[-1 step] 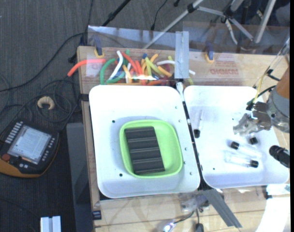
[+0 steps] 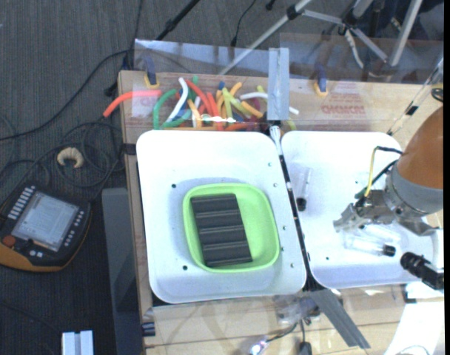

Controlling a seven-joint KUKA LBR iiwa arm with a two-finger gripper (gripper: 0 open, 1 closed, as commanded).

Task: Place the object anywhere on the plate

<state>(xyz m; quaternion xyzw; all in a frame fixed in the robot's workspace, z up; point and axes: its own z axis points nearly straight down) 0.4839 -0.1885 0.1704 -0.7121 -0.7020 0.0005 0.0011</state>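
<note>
A green square plate (image 2: 267,231) lies in the left bin (image 2: 158,198), and a dark grey ridged block (image 2: 220,229) rests on its middle. In the right bin (image 2: 328,154) a clear tube-like object with a black cap (image 2: 371,244) lies near the front. My gripper (image 2: 358,217) hangs low over that bin, just above and to the left of the clear object. Nothing shows as held in it. A second small clear piece with a black end (image 2: 303,189) lies by the right bin's left wall.
Coloured flexible tubes (image 2: 203,106) are piled behind the left bin. A grey post (image 2: 278,87) stands at the back between the bins. A yellow cable (image 2: 373,168) runs along the arm's wrist. A pendant (image 2: 40,228) lies on the floor to the left.
</note>
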